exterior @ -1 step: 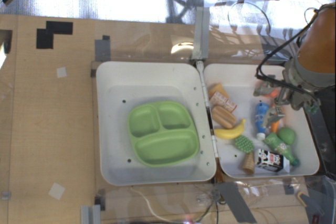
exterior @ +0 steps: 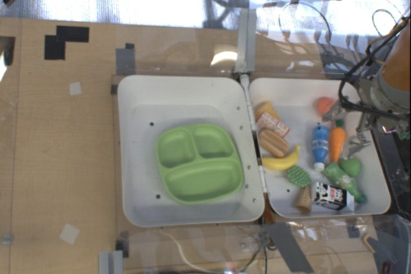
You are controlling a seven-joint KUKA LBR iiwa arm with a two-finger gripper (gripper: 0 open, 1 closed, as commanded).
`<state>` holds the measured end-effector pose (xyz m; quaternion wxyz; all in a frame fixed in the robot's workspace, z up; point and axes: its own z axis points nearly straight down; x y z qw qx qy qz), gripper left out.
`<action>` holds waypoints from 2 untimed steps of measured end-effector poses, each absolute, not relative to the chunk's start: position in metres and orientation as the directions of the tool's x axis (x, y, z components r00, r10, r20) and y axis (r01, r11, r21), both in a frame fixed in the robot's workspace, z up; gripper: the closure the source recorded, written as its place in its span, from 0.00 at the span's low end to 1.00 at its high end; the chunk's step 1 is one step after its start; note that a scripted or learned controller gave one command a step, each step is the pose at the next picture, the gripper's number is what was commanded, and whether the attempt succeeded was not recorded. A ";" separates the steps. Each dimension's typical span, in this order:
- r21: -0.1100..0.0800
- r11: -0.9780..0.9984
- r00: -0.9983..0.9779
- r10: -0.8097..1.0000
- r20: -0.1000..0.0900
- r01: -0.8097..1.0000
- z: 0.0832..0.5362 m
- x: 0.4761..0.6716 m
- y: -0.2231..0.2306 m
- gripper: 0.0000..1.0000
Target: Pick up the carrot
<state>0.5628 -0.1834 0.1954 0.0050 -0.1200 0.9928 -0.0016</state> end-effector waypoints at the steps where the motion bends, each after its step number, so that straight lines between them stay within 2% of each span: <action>1: 0.001 0.929 -0.929 -0.369 -0.004 -0.369 0.098 0.603 -0.204 0.00; 2: -0.011 0.859 -0.859 -0.511 -0.013 -0.511 0.181 0.645 -0.204 0.00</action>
